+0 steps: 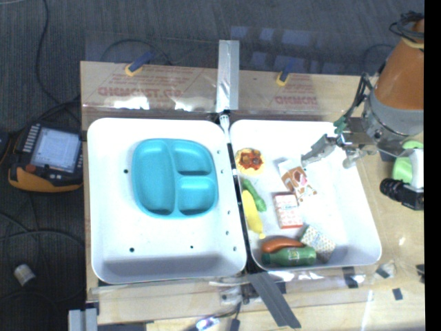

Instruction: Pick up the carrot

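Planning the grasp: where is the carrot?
In the right bin, near its front edge, the carrot lies just above the green bottle, left of a patterned packet.

Two shallow white bins are sitting side by side on the bench: left bin (110,254), right bin (355,212).

Left bin is holding one item: a blue divided tray (174,176), three compartments.

Right bin is carrying eight items, by kind:
- One carrot (279,243), orange, lying near the front edge.
- One green bottle (289,256), touching the carrot.
- One yellow banana (251,212) along the left wall.
- One small green vegetable (254,195), kind unclear.
- One round pizza toy (249,160) toward the back left corner.
- Two small printed cartons (298,181) (288,209).
- One patterned packet (318,241).
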You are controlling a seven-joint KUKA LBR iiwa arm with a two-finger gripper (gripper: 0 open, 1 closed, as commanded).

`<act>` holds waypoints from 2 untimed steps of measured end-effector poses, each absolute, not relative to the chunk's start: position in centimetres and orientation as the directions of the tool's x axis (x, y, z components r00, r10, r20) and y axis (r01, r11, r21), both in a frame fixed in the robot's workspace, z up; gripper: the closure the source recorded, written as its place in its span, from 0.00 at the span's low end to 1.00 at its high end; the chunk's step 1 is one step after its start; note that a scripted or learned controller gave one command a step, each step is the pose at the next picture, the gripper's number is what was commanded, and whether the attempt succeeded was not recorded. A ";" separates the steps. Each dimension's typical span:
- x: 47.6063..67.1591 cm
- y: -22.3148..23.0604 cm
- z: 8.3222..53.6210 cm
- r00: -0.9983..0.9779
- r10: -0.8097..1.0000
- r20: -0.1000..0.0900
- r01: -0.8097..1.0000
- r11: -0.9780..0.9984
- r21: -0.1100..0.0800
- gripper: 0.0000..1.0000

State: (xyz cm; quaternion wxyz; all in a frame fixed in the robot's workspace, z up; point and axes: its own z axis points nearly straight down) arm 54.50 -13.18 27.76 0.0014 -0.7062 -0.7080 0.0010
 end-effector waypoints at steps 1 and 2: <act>51.6 -9.7 15.4 -0.168 0.986 0.003 0.986 0.168 -0.004 0.00; 49.8 -14.3 8.9 -0.374 0.927 -0.001 0.927 0.374 0.007 0.00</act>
